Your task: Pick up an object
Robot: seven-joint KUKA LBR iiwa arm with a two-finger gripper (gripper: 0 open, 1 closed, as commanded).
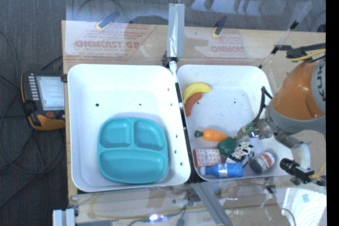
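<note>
Nearest, along the near wall of the right bin (249,74), lies a row of small things: a red and white packet (207,156), a blue bottle (222,170) on its side just near of it, a black and white carton (242,151), and a dark can (262,161) with a red and white end at the right. Just beyond them a green piece (228,144) touches the carton's left side, and an orange carrot (212,135) lies on its side just left of that.

The tool (253,128) sits low in the bin, just right of the carrot and green piece and right above the carton, close to all three. Whether its fingers are spread or pressed together cannot be told, since they are small and lost in clutter. Nothing can be seen between them.

The arm (296,100) comes in from the right over the bin's right rim, its orange band bulking above the wrist, the wrist angled down and leftward into the bin.

In the left bin (85,82), a teal divided plate (132,149) rests toward the near side.

Farther back in the right bin, near its left wall, a yellow banana (197,89) and a red-orange pepper (191,102) lie touching, well apart from the tool. The tabletop (116,42) stretches beyond both bins.
</note>
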